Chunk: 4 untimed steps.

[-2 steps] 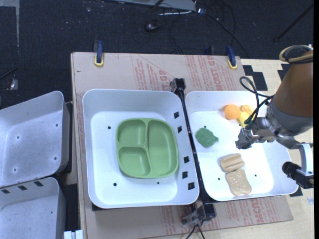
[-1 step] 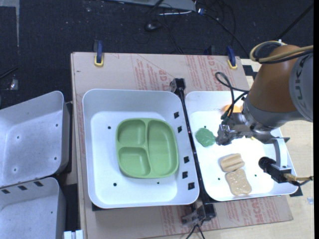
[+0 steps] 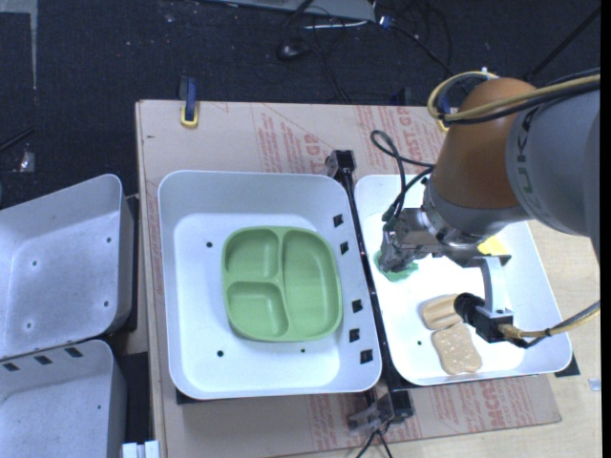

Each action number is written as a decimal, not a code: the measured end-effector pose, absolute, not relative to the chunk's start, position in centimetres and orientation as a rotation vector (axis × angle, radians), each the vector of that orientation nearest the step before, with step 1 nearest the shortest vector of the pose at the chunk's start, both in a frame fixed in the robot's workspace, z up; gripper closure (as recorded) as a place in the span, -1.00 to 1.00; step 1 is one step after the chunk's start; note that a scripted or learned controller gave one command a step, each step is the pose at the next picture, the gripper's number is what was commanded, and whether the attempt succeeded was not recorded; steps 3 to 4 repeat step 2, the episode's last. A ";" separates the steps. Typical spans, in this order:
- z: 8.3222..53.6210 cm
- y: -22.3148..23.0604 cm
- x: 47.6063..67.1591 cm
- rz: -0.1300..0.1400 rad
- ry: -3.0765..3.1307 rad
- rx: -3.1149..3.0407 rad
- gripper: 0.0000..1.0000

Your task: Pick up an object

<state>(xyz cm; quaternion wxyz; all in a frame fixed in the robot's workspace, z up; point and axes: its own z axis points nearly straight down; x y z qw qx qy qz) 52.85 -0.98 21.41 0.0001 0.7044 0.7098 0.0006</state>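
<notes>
My gripper (image 3: 393, 258) hangs low over the left side of the right bin (image 3: 535, 351), right above a small green object (image 3: 399, 271) that peeks out beneath it. The arm's wrist hides most of that object. Two tan bread-like pieces lie toward the bin's front: a smaller one (image 3: 440, 312) and a larger one (image 3: 457, 350). A yellow item (image 3: 493, 246) shows partly behind the arm.
The left bin (image 3: 181, 256) holds a green divided plate (image 3: 283, 283). A black divider with clips (image 3: 358, 256) runs between the bins. A black cable fitting (image 3: 482, 318) trails across the right bin. Spare white bins (image 3: 57, 256) lie at the far left.
</notes>
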 end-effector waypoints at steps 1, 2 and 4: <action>21.8 4.4 55.9 0.005 2.229 2.212 1.00; 23.8 9.6 57.3 0.006 2.229 2.211 1.00; 23.8 9.6 57.3 0.006 2.229 2.211 1.00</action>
